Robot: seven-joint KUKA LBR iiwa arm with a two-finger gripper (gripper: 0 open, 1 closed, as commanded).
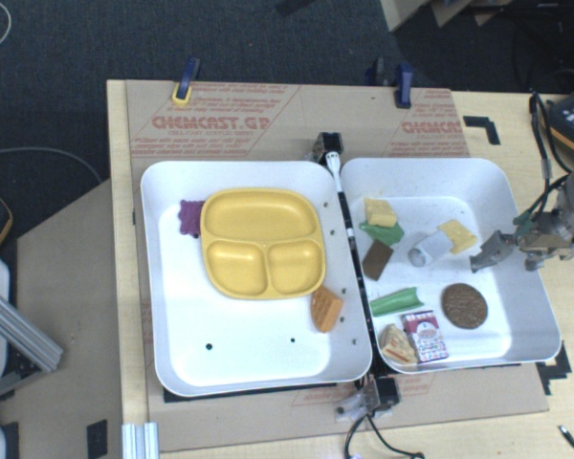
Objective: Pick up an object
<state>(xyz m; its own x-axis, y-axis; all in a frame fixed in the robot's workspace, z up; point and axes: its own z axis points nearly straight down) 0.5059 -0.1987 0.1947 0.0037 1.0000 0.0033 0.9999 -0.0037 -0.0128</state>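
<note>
The right bin [517, 338] holds several small items: a yellow block [381, 212], a green piece [375, 229], a brown bar [377, 256], a grey cylinder [429, 249], a yellow wedge [456, 234], a round brown patty [464, 305], a green pod [394, 300], a red-and-white packet [426, 337] and a sandwich slice [396, 344]. My gripper [507, 259] hangs over the right side of this bin, just right of the yellow wedge and above the patty. Its fingers stand apart and open, with nothing between them.
The left bin [239, 361] contains a yellow divided plate [263, 242], a purple item [189, 216] at the plate's left edge and a brown bread piece [326, 309] near the divider. Clamps [183, 86] sit at the board's far edge.
</note>
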